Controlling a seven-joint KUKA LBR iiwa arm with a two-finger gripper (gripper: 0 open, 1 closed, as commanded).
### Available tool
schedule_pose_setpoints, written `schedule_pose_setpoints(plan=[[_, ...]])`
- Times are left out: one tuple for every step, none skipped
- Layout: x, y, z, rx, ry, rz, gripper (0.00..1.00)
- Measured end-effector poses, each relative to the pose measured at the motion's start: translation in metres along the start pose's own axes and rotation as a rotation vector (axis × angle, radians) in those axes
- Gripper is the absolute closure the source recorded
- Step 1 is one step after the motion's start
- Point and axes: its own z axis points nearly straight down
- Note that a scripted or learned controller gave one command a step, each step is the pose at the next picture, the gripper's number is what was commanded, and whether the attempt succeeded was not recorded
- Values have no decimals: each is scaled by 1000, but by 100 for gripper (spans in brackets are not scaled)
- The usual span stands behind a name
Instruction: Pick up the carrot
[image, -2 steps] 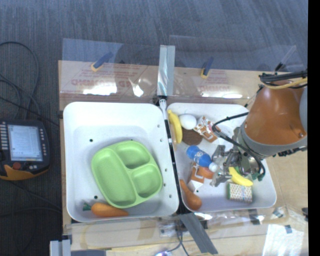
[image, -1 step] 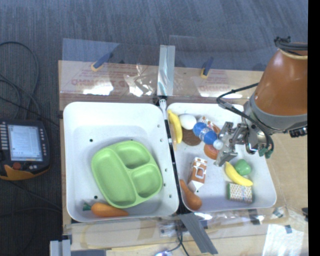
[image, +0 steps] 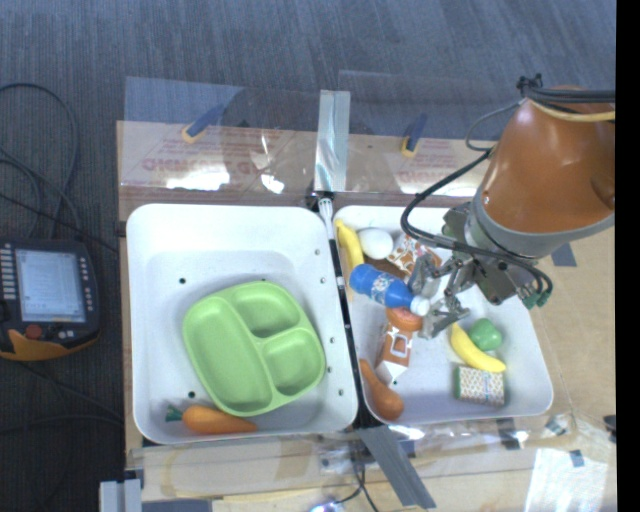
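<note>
The carrot (image: 212, 421) is orange with a small green tip. It lies flat in the front left corner of the left bin (image: 150, 300), just in front of the green divided plate (image: 254, 346). My gripper (image: 438, 297) hangs over the middle of the right bin (image: 535, 385), far to the carrot's right. It is open, close to the white cap end of a blue bottle (image: 380, 286), and nothing sits between its fingers.
The right bin holds a banana (image: 348, 245), a white ball (image: 376, 241), an orange-and-white bottle (image: 398, 345), a second banana (image: 472, 348), a green item (image: 486, 332), a small box (image: 480, 385) and a brown vegetable (image: 380, 393). A teach pendant (image: 45, 298) lies left of the bench.
</note>
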Motion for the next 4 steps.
schedule_pose_setpoints(plan=[[-8, -10, -50, 1, -3, -447, 100], [-16, 53, -142, 2, -5, -744, 100], [-26, 125, -152, 1, -5, -908, 100], [-37, 160, -29, -6, 1, -1198, 100]])
